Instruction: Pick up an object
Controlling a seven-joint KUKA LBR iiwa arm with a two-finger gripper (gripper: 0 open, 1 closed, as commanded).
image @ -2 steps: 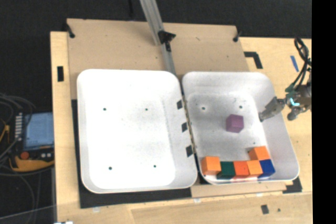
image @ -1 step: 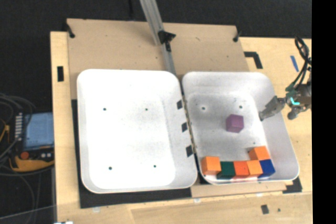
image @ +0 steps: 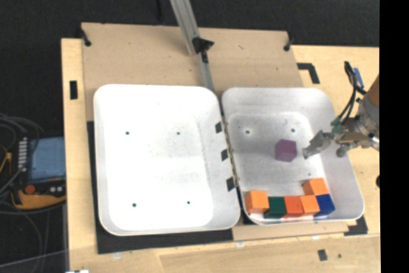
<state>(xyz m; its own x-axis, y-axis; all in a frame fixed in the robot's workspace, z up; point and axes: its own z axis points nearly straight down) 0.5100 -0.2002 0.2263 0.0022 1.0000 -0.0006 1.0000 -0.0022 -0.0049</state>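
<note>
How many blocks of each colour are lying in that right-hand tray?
Purple block: 1
Orange blocks: 4, as far as I can tell, since they sit packed together
Green block: 1
Blue block: 1
Total: 7

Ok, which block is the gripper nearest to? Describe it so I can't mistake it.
Look in the right bin, the one the gripper reaches into. Near its middle sits a purple block, alone on bare floor just left of the gripper. The other blocks, orange, green and blue, crowd the bin's near edge; this is the only purple one.
</note>
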